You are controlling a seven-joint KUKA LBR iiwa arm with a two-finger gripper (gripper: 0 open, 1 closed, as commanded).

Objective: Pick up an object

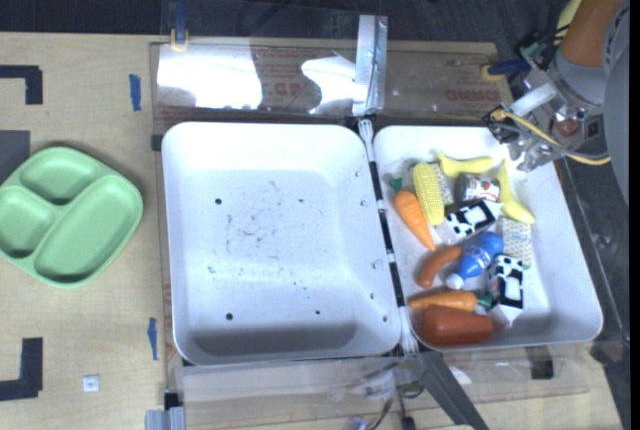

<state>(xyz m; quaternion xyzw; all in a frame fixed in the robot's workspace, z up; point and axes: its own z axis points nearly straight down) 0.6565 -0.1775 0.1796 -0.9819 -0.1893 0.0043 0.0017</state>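
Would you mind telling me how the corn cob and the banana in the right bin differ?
The corn cob is straight with a bumpy, kernelled surface; the banana is smooth and curved. The corn cob lies beside the carrot, while the banana arcs nearer the bin's far right corner. Both are yellow toy foods in the right bin.

We see even overhead light, strong white glare on the clear panel (270, 73) behind the bins, and soft overall focus.

Two white bins (270, 153), a pale green divided plate (68, 215), yellow corn (429, 193), orange carrot (413, 218), blue bottle (478, 258).
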